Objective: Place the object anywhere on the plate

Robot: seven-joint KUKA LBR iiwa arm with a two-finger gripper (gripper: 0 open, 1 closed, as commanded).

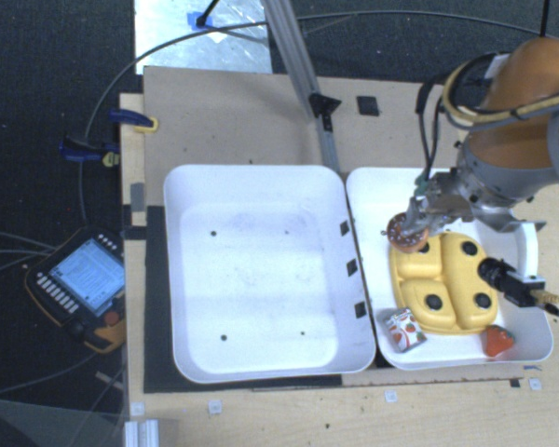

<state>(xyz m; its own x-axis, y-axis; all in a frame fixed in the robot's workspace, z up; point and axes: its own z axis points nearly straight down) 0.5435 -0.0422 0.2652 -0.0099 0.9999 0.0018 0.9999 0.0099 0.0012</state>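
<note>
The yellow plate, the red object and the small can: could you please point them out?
Yellow plate (458,261): camera view, its upper right compartment.
Red object (498,342): camera view, its middle.
Small can (403,330): camera view, its side.

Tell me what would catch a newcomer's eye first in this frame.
The yellow sectioned plate in the right bin stands out most, with the grey and orange arm reaching in from the right so that its gripper sits at the plate's upper left edge over a small brown round object. A small red and white item and a red piece lie by the plate's near edge.
</note>
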